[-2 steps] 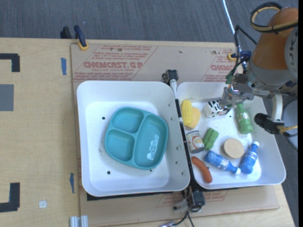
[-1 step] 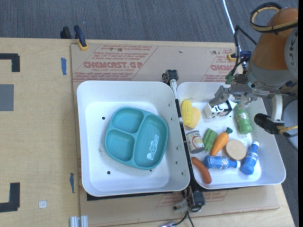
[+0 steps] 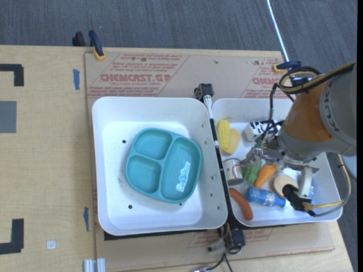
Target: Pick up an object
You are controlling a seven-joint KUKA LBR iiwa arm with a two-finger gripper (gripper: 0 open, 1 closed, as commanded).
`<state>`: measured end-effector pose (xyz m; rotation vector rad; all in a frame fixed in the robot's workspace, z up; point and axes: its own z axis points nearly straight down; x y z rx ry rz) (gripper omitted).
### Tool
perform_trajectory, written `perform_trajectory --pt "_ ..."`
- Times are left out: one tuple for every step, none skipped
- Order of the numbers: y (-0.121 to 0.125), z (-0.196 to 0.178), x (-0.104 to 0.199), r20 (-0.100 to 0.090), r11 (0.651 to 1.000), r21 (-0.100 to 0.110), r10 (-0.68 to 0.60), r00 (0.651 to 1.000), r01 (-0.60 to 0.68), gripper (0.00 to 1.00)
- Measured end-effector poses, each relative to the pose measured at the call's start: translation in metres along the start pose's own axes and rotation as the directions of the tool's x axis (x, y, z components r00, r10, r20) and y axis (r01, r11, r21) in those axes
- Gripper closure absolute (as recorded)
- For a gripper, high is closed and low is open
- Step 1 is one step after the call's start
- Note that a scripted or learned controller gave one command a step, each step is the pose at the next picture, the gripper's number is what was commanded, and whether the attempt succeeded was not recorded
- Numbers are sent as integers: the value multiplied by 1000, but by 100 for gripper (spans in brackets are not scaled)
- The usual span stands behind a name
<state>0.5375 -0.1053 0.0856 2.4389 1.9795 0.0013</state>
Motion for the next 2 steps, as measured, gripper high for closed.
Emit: perform_trajectory --pt "3 -14 0 0 1000 -10 1 1000 -1 100" --pt "-48 -99 5 1 988 1 152 988 -152 100"
